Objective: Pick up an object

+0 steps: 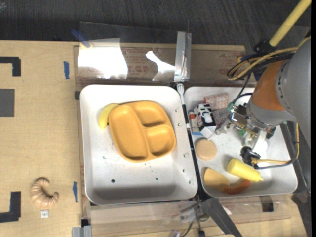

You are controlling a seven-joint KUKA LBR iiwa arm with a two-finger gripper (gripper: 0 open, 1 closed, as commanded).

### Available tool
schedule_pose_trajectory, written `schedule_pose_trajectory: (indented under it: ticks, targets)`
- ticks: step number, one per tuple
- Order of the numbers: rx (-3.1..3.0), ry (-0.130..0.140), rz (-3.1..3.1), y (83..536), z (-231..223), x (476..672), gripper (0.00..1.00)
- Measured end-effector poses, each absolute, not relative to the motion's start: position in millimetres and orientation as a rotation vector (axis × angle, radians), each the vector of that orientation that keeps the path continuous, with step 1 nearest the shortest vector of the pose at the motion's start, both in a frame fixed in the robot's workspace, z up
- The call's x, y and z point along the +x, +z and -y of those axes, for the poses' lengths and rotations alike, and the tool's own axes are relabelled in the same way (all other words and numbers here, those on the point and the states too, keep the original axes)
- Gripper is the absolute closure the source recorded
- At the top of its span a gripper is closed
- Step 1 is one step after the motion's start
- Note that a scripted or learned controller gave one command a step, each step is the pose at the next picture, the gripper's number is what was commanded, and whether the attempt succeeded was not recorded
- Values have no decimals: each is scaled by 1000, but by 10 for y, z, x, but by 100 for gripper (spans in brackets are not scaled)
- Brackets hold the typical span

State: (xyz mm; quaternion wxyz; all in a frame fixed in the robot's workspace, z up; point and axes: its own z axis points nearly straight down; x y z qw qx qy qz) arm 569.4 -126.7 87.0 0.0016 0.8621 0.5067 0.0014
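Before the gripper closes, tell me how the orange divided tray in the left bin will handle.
The orange divided tray looks like rigid moulded plastic, so probably stiff and light. Its broad, smooth, rounded rim may slip from a narrow two-finger gripper. It seems to overlap a yellow piece, so it might rock when pushed.

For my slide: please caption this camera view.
Gripper hovers above yellow object in right bin; orange tray fills left bin.

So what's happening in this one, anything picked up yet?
Not that I can see. The grey arm reaches in over the right bin, its pincer low above the floor near a yellow bottle. A round tan disc, an orange wedge and small boxes lie around it. The left bin holds an orange divided tray and a banana.
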Motion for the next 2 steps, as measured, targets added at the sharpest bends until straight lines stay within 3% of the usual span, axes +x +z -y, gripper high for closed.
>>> schedule_pose_trajectory:
  ticks: [1,2]
  targets:
    - [2700,5,-1600,1603,1580,5565,0]
    - [2692,2,-1614,1971,1846,5474,0]
